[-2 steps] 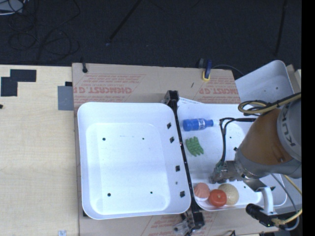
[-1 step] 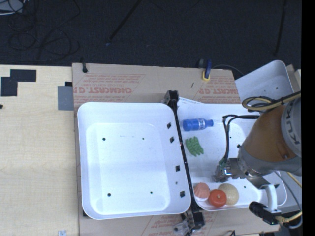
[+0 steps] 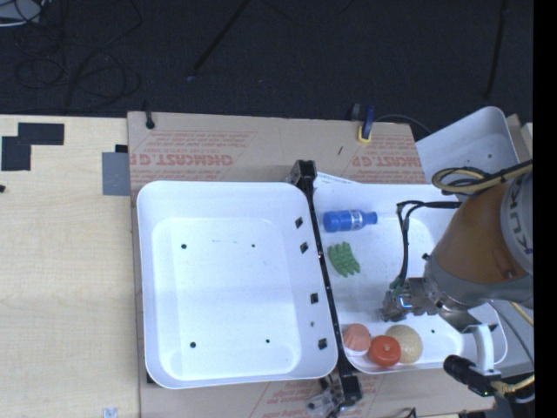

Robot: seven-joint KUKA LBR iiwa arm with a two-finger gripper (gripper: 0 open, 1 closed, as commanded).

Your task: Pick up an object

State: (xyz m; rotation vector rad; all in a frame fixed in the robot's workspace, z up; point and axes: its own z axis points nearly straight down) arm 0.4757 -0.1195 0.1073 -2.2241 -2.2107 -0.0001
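plastic blue bottle [image 3: 349,221] lies flat in the right bin [image 3: 383,251], likely light and slick; grasp mid-body. gripper [image 3: 400,303] state: cannot tell

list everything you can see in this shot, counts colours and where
left bin: 1, white, left half of the bench
right bin: 1, white, beside the left bin, holds all the objects
bottle: 1, blue, lying at the far end of the right bin
leafy piece: 1, green, just nearer than the bottle
round objects: 3, pink, red, tan, clustered at the right bin's near edge
cardboard sheet: 1, brown, under both bins
arm: 1, grey and orange, from the right
gripper: 1, dark, low over the right bin above the round objects
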